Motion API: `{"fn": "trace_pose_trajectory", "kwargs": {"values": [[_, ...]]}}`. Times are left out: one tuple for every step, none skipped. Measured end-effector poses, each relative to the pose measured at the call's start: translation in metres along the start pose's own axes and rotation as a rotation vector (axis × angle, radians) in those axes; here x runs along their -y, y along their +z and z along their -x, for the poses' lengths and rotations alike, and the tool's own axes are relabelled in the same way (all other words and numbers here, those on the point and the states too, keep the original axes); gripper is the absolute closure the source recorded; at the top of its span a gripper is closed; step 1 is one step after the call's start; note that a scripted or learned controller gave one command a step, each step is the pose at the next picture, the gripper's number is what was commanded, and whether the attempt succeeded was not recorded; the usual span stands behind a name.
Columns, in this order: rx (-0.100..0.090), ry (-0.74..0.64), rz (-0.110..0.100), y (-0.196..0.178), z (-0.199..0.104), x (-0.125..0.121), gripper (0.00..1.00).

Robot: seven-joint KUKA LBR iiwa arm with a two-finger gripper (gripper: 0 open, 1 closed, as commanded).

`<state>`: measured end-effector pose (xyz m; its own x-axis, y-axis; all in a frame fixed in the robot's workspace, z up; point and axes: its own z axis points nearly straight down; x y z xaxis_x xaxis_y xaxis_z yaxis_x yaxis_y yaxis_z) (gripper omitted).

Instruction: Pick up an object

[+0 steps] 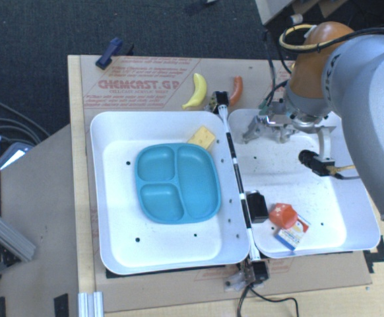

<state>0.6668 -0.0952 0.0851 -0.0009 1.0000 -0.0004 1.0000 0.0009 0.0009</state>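
I see the divided plate [177, 182] lying in the left bin [113, 197]. A sponge [202, 138] sits just behind the plate. Right of the plate, in the other bin [350, 223], lies a small packet [288, 222]. Behind the plate, on the worktop [86, 98], rests a banana [196, 91].

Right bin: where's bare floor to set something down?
Right bin: bare middle, between the gripper at the back and the red object near the front. Front-left is crowded: black block, red object, small packet.
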Motion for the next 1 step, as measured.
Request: {"fn": "trace_pose_trajectory", "kwargs": {"values": [[-0.001,0.002,-0.003,0.0006,0.0350,0.0930,0.00]]}}
